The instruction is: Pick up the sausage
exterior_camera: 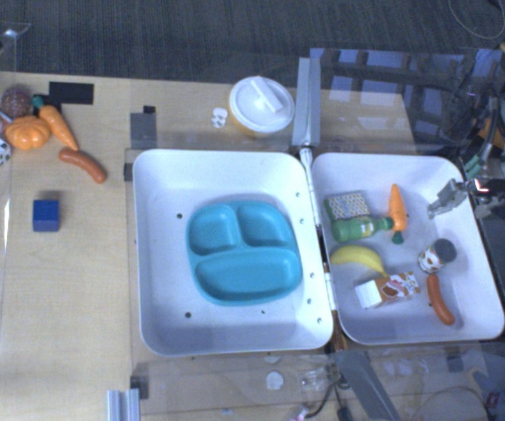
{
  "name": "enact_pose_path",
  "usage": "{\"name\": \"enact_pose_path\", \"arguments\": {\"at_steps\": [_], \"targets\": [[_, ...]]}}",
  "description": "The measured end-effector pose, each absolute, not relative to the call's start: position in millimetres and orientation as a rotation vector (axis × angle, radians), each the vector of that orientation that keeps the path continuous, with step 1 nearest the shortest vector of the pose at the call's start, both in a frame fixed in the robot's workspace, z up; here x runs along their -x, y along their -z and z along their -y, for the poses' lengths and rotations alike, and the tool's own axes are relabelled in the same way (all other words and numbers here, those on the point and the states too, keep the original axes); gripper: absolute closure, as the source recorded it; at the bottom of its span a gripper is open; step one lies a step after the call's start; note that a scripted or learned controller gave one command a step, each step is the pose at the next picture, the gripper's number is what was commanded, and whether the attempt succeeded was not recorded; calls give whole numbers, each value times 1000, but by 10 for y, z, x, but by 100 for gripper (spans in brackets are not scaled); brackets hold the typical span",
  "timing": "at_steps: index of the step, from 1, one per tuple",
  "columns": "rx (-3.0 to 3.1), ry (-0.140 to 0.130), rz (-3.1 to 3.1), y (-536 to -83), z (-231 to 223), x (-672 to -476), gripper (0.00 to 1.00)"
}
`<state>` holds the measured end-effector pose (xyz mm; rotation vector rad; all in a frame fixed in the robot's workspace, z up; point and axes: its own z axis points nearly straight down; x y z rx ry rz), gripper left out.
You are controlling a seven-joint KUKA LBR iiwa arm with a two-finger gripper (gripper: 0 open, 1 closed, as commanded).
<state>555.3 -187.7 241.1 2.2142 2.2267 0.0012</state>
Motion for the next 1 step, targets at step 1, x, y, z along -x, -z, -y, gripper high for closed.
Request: {"name": "enact_pose_path", "arguments": {"at_steps": [1], "targets": [[-2228,-5,-2208,-1028,2046,-5006,0]]}}
